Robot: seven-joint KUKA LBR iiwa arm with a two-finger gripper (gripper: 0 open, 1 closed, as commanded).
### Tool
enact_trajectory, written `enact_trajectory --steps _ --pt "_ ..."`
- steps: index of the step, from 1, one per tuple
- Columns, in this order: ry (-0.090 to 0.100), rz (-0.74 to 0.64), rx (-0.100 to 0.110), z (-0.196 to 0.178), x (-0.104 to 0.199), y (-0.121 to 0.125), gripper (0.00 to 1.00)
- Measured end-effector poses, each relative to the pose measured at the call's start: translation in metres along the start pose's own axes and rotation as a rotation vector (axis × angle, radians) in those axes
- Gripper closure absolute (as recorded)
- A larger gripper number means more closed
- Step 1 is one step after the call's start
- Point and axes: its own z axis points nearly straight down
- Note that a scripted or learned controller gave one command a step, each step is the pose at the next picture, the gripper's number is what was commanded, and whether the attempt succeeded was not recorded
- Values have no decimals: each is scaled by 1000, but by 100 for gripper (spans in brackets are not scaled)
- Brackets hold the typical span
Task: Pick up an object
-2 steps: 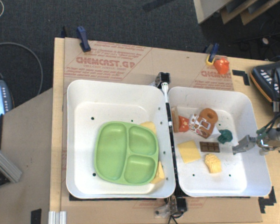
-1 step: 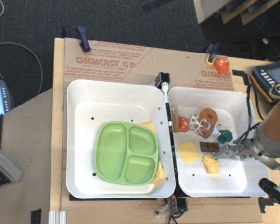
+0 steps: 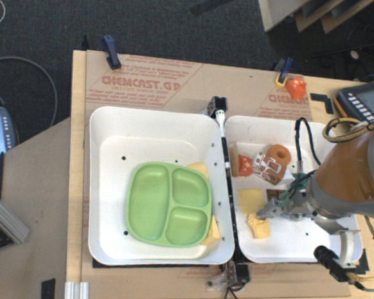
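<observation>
The right bin (image 3: pixel 290 245) holds a brown ring-shaped toy (image 3: pixel 278 157), a red and white packet (image 3: pixel 249 165), a pale yellow wedge (image 3: pixel 250 197) and a small yellow block (image 3: pixel 259 227). My gripper (image 3: pixel 271 209) reaches in from the right and hangs low over the bin floor, just right of the wedge and just above the small block. Its dark tip blends with the wrist, so the space between its fingertips is hard to read. Nothing visibly sits in it.
The left bin (image 3: pixel 101 171) carries a green divided plate (image 3: pixel 170 204) with a yellow flat piece (image 3: pixel 200 169) poking out from under it. A black divider strip (image 3: pixel 224 156) runs between the bins. An orange clamp (image 3: pixel 295 88) and a blue clamp (image 3: pixel 111 50) sit on the board behind.
</observation>
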Motion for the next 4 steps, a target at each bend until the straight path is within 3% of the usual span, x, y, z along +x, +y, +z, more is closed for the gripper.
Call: enact_trajectory --steps 1,2,3,4 --pt "0 -4 -2 1 32 76 0" --pt "1 7 -2 -1 28 23 0" --pt "6 -8 3 -101 113 -1 0" --pt "2 1 9 -106 107 -2 100"
